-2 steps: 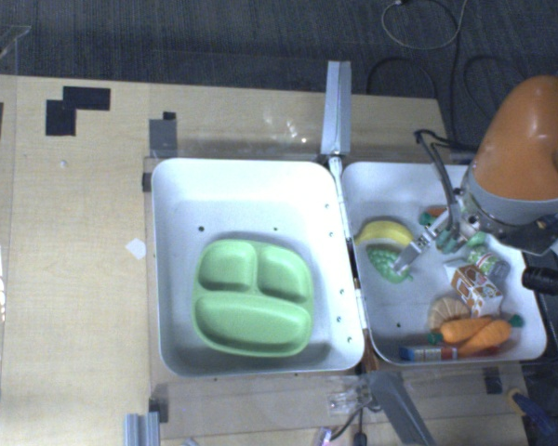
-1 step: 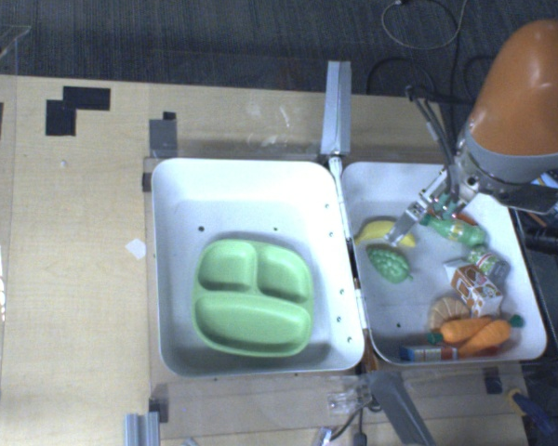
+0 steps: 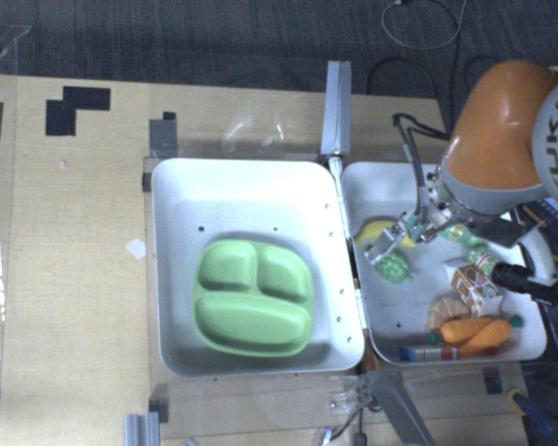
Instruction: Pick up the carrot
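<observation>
Orange is easy to spot here: the carrot [image 3: 477,332] lies on its side near the front edge of the right bin [image 3: 381,337], toward that bin's right end, green top pointing right. It looks like two orange pieces lying against each other, though I can't really tell. Just left of it there's a round tan thing [image 3: 443,311] I can't identify, and a thin marker-like stick [image 3: 430,352] lies along the bin's front wall, right below the carrot. Behind the carrot sits a small brown-and-white carton [image 3: 474,284].

The gripper [image 3: 398,238] is well apart from the carrot, over the back-left part of the same bin. Its metal jaws sit low near a yellow thing, maybe a banana [image 3: 373,230], and a small green leafy lump [image 3: 392,268] just in front of them. The jaws look narrowly parted and I can't see anything between them, but they're small and blurry, so I honestly can't tell their state for sure. The arm [image 3: 502,128] with its big orange band looms over the bin's back-right corner and hides some of it.

The left bin [image 3: 251,193] holds a light green divided tray [image 3: 254,296] with three sections, resting toward the front. Both bins sit side by side on the pale wood counter [image 3: 65,249], touching along a metal rail [image 3: 335,110].
</observation>
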{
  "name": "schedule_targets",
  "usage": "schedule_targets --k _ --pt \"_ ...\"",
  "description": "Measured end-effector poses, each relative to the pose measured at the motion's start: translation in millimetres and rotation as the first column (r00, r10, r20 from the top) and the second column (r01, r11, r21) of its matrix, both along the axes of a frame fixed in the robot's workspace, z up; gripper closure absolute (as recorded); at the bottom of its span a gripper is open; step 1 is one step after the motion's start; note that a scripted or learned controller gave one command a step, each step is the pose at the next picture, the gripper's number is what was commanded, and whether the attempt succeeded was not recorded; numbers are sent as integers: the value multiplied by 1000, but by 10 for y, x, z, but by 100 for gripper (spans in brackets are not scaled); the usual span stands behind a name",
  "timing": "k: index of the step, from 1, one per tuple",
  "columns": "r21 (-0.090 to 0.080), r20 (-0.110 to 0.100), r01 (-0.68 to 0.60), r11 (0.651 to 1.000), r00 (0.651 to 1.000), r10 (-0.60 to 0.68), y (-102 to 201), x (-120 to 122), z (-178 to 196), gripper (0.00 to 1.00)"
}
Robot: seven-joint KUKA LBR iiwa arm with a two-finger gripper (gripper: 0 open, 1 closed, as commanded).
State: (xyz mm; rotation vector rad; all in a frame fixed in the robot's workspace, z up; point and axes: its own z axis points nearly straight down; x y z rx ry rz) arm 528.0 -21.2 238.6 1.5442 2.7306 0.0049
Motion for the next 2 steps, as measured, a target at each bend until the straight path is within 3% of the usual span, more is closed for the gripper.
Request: schedule_targets --k 1,2 --pt "-2 3 -61 998 998 61 -404 -396 531 0" --pt "-1 -2 -97 995 995 97 -915 -403 -1127 0"
